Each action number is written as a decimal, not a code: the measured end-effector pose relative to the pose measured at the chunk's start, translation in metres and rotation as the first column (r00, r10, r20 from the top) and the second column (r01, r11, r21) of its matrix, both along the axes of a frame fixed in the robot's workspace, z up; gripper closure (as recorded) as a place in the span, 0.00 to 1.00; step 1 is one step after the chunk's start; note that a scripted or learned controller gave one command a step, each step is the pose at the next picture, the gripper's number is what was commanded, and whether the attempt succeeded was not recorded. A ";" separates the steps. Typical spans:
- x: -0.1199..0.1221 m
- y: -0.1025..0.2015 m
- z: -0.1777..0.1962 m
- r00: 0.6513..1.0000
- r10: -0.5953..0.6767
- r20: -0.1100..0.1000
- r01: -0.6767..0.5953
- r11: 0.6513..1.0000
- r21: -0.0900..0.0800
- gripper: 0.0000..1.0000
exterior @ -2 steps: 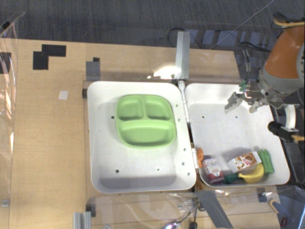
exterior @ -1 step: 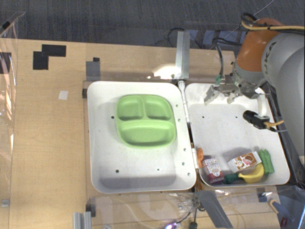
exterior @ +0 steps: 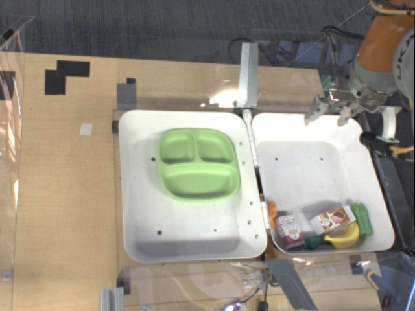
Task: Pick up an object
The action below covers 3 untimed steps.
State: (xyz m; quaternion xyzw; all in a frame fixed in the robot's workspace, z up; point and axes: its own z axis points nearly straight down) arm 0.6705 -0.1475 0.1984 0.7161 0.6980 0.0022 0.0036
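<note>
Nearest the camera we note a cluster of small items packed into the front corner of the right shallow white plastic bin [exterior: 305,167]: a curved yellow plastic banana [exterior: 343,237], a small white carton with a red and brown label [exterior: 332,219] just behind it, a green ridged block [exterior: 362,218] against the bin's right wall, a dark red and white packet [exterior: 289,229] to the left, and a thin orange piece [exterior: 272,210] by the divider. The banana touches the carton; the rest lie close together.

Further back, in the left shallow white plastic bin [exterior: 139,173], a light green three-compartment plastic tray [exterior: 198,162] lies flat near the middle, well apart from the cluster.

Both bins sit side by side on the pale wooden tabletop [exterior: 58,193].

Farthest, the grey arm with its orange band [exterior: 379,44] hangs over the right bin's back rim. The gripper [exterior: 329,112] hovers there; its jaws stand apart with nothing between them, well apart from the items.
</note>
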 end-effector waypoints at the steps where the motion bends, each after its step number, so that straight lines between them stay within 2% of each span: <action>1: 0.002 0.002 0.012 1.000 0.009 0.005 -0.009 1.000 -0.003 1.00; 2: 0.002 0.002 0.012 1.000 0.011 0.005 -0.011 1.000 -0.002 0.00; 3: -0.039 0.027 -0.101 0.970 0.244 -0.001 -0.244 0.970 0.000 0.00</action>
